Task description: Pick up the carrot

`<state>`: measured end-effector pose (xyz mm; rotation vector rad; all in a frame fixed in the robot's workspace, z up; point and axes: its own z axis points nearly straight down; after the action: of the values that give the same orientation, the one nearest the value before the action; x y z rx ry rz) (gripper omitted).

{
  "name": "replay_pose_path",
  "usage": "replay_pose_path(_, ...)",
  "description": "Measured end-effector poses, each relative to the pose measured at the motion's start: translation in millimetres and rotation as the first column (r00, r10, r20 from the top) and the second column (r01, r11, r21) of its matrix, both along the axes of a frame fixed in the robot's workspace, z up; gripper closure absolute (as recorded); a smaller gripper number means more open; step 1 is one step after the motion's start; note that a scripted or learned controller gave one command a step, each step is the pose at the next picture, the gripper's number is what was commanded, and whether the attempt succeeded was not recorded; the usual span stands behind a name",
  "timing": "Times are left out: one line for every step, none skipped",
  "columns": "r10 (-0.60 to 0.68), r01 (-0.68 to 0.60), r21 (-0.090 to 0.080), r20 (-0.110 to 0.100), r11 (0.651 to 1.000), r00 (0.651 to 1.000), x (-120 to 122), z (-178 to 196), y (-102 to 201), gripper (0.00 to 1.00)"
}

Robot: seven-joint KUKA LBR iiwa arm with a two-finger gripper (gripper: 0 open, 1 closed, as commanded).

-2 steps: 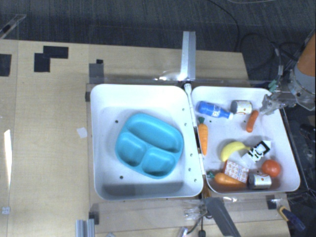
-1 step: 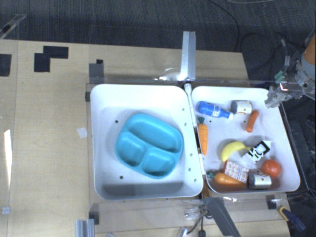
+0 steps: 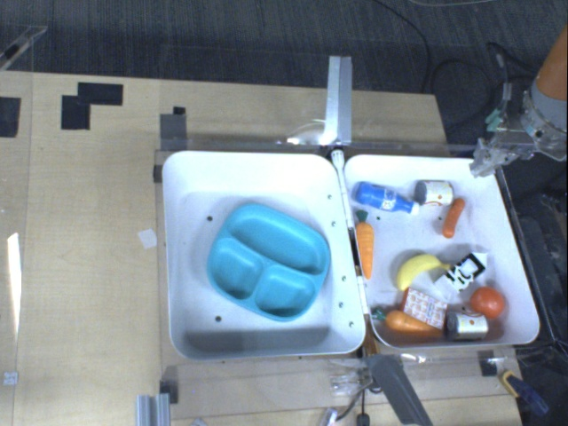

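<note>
The tabletop [image 3: 80, 238] carries two shallow white bins side by side; the left bin [image 3: 191, 193] holds a blue divided tray [image 3: 266, 260]; the right bin [image 3: 510, 238] holds the clutter. Largest among that clutter is a yellow banana [image 3: 419, 268], then a blue bottle [image 3: 383, 197] near the far wall; the carrot [image 3: 364, 248] lies lengthwise just beside the dividing wall, green tip toward the far side, apart from its neighbours. A second orange, carrot-like piece [image 3: 410, 324] lies at the near wall, touching a patterned box [image 3: 424, 307]; a small orange-red piece [image 3: 453, 217] sits beside a grey can [image 3: 433, 192]; a red tomato [image 3: 487, 303] rests in the near right corner. The tool [image 3: 490, 156] hangs at the bin's far right corner, well apart from the carrot; it grips nothing, and whether it is spread or closed cannot be told. To do this step well, the tool would best cross the bin, align across the carrot's short axis, and descend at mid-length; the adjacent wall probably leaves little finger room.
</note>
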<state>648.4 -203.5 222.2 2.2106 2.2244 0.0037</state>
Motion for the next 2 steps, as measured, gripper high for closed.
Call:
replay_pose_path(-0.056,0.056,0.0,0.002,0.998,0.998,22.5,-9.0,-0.1,1.0)
replay_pose_path(-0.047,0.047,-0.003,0.01,0.999,0.999,25.0,3.6,2.1,1.0)
